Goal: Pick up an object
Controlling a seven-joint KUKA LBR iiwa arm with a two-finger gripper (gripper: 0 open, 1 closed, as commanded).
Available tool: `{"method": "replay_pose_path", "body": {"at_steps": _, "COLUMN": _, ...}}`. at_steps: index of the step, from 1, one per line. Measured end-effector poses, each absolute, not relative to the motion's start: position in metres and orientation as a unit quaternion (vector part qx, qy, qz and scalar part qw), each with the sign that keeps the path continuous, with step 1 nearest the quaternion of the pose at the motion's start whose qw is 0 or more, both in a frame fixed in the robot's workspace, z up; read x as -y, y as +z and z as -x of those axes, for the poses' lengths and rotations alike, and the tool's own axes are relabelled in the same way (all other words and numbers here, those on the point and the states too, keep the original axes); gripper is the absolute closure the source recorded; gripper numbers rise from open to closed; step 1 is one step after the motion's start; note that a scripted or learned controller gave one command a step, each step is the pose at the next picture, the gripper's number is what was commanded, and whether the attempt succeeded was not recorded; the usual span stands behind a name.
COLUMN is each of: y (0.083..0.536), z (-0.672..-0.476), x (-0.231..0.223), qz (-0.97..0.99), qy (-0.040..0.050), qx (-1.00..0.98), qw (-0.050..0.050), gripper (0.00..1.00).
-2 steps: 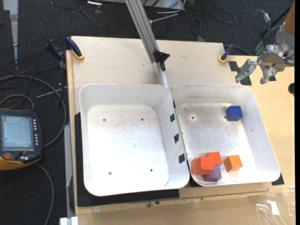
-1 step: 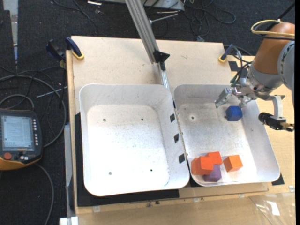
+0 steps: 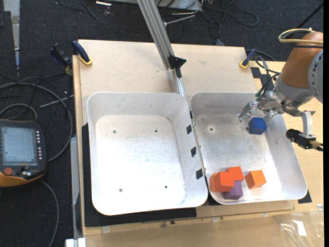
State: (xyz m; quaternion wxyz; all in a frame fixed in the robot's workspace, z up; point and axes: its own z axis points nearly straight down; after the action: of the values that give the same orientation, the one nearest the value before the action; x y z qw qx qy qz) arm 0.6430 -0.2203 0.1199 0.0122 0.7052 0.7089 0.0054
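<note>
While pincer hovers touching small blue plastic cube in right white bin near desk's far right corner, grip state unclear; lift not yet done.

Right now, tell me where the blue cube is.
The blue cube sits in the right bin, toward its far right part, just below the gripper and well apart from the orange and purple blocks near the front edge.
</note>
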Motion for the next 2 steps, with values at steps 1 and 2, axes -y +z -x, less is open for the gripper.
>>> {"method": "replay_pose_path", "body": {"at_steps": 1, "y": 0.1051, "z": -0.6204, "x": 0.2204, "qz": -0.706, "qy": 0.0012, "qx": -0.708, "qw": 0.003, "gripper": 0.00}}
{"method": "replay_pose_path", "body": {"at_steps": 2, "y": 0.1145, "z": -0.6188, "x": 0.2207, "qz": -0.707, "qy": 0.0010, "qx": -0.707, "qw": 0.002, "gripper": 1.00}}
